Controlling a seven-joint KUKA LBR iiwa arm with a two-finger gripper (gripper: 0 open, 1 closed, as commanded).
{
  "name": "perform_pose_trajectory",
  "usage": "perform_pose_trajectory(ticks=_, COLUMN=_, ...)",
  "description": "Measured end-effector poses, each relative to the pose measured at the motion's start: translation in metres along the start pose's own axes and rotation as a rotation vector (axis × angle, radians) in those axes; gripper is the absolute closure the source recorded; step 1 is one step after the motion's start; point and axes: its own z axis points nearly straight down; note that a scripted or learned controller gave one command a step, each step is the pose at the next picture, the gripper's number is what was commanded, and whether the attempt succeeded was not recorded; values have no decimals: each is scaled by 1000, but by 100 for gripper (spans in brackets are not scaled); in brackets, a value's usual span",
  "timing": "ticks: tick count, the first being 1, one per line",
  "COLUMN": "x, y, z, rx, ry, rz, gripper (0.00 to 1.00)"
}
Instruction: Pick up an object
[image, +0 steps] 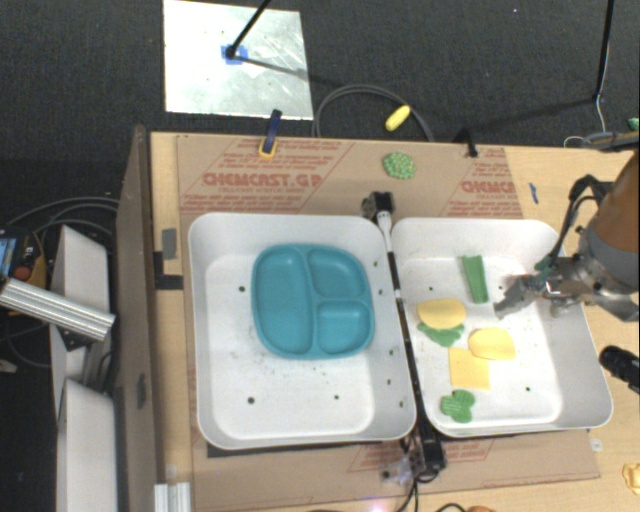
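The right bin (520, 240) holds a green stick (474, 278), a yellow piece on a green leafy piece (441, 315), a yellow rounded piece (491, 344), a yellow square slab (470, 369) and a small green broccoli-like piece (458, 404). My gripper (522, 293) reaches in from the right, over the bin's right half, just right of the green stick and above the rounded yellow piece. I see nothing between its fingers.
The left bin (220, 300) holds a blue divided plate (312, 300). A green knobbly object (399, 165) and a yellow item (398, 118) lie behind the bins on the cardboard. Cables run along the back and right side.
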Motion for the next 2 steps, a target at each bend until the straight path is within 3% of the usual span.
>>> perform_pose_trajectory(ticks=1, x=55, y=-27, z=103, rx=10, ry=5, rz=-5, gripper=0)
perform_pose_trajectory(ticks=2, x=33, y=-28, z=140, rx=1, ry=0, rz=3, gripper=0)
